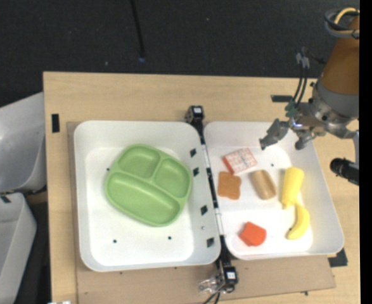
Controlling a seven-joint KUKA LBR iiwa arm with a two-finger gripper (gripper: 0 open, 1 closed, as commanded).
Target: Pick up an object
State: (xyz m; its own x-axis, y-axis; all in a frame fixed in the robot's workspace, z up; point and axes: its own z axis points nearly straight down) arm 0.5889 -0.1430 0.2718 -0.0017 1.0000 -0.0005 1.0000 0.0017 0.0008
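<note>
The objects are all lying in the right bin [328, 230] — a banana [294, 201] along the right side, curving down toward the near corner, a tan bread roll [263, 184] just left of it, a brown toast-like slab [229, 185] left of that, a small pink-and-white packet [239, 161] toward the back, and a red-orange piece [253, 234] sitting alone near the front edge. None are touching the gripper [288, 133], which is hanging over the bin's back right corner w/ its fingers spread apart, nothing between them. The grey arm w/ its orange band [341, 68] is reaching in from the right.

The left bin [90, 233] is holding a green divided plate [149, 183], lying flat, roughly centred. Black clips are joining the two bins along the middle seam.

Both bins are sitting on a light wood bench [122, 97]. Beyond it — dark carpet-like floor [78, 24] w/ a thin cable running across. A white plastic shape [11, 144] is standing off the bench's left edge.
</note>
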